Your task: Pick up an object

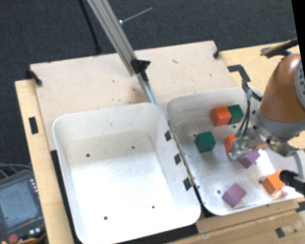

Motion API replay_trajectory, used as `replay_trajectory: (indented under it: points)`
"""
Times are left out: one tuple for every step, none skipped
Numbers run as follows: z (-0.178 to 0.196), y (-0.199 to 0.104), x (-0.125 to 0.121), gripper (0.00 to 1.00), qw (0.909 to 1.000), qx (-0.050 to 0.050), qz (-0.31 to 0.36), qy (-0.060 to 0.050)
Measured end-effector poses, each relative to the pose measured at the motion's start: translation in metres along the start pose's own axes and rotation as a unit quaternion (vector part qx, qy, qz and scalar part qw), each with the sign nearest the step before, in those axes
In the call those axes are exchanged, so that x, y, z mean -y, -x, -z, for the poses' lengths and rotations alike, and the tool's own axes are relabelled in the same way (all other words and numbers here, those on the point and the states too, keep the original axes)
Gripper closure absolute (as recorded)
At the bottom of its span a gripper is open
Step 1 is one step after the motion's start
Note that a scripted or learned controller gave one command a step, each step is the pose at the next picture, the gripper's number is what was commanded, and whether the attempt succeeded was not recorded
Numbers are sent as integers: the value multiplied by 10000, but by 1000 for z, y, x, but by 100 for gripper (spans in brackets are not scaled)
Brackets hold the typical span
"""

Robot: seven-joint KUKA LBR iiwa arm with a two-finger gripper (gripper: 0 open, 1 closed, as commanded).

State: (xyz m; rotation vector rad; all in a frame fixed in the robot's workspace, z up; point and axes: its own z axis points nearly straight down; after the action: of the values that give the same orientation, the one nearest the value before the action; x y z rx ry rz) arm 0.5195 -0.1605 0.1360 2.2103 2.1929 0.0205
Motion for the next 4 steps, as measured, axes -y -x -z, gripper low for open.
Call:
replay_trajectory:
  points:
    - [63,-3,-5,100,9999,-40,59,-105]
    - [111,-9,-6,100,9999,-42,62,-105]
    - [143,-8,-8,100,9999,-46,65,-118]
    - [143,-50,-18,100,9999,-48,68,-129]
